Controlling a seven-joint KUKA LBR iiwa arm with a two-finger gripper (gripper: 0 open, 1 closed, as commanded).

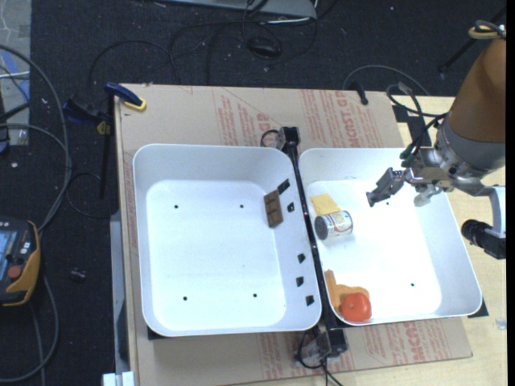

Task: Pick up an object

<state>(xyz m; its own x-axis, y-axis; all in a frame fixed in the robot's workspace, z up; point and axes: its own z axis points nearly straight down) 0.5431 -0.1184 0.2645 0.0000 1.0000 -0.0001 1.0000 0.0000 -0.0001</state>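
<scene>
Objects to pick: three things lie in the right bin [451, 256], all toward its left side
Can: a small silver can [335, 224] lies on its side close to the bin's left wall, its round end facing left
Yellow block: a flat yellow block [323, 204] sits just behind the can, touching or nearly touching it
Tomato: a round red-orange tomato [355, 305] rests in the near left corner of the right bin, against the front wall
Orange piece: an orange piece [338, 287] lies right beside the tomato, on its far left side; what it is cannot be told
Gripper: the dark gripper [385, 190] hangs over the far middle of the right bin, to the right of the can and block and apart from them; nothing sits between its fingers, and whether they are spread or closed cannot be told from this angle
Arm: the grey arm with its orange band [479, 87] comes in from the right edge, above the bin's far right corner
Left bin: the left bin [161, 240] stands side by side with the right one; a small brown bar [273, 209] leans against its right wall
Bench: both bins sit on a tan board [209, 115] with red print
Surroundings: black cables [193, 39] trail over the dark floor behind the bench, and a yellow and black device [18, 260] lies at the left edge
</scene>
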